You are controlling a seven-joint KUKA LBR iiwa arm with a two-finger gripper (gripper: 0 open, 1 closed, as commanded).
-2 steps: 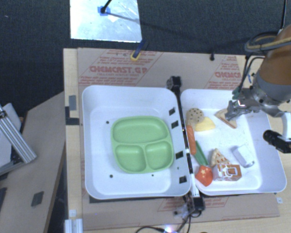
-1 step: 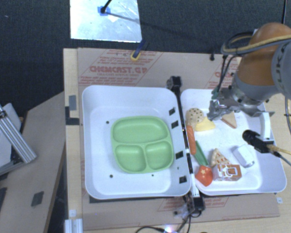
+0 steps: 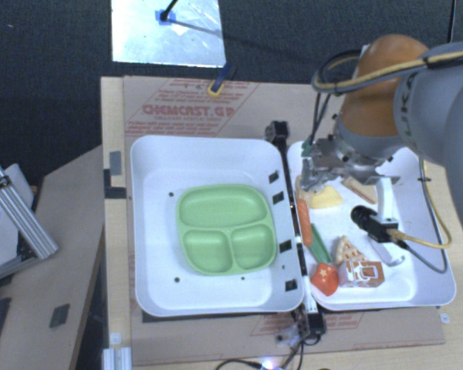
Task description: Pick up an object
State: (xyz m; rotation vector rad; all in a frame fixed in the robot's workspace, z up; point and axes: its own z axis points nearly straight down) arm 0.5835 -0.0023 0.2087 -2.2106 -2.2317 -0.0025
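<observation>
The pale yellow wedge (image 3: pixel 326 198) lies flat in the right bin (image 3: pixel 428 284), toward the bin's 10 o'clock corner. It is a soft, creamy yellow, smooth, with a rounded lower edge, and it looks like a toy bit of food. The pincer (image 3: pixel 312 174) hangs at the wedge's 10 o'clock, very close to it. From where I stand I cannot tell whether the pincer is apart or together, and nothing shows clamped in it.

At the wedge's 2 o'clock a thin tan stick (image 3: pixel 358 190) lies slanted, partly under the arm. At its 7 o'clock an orange carrot with a green top (image 3: pixel 302 216) runs along the bin's left wall. Further down, at the wedge's 5 o'clock, sits a speckled pizza slice (image 3: pixel 346 248). Just below the slice is a small red and white box (image 3: pixel 365 273), and a red tomato (image 3: pixel 325 279) is beside the box at its 9 o'clock.

The left bin (image 3: pixel 154 206) touches the right one along their shared edge and holds a light green divided plate (image 3: pixel 224 230) near its middle. Both bins rest on a cardboard sheet with red print (image 3: pixel 189 106), which lies on the tabletop (image 3: pixel 69 199). Beyond the cardboard, at 12 o'clock, is a silvery square sheet (image 3: pixel 170 21).
</observation>
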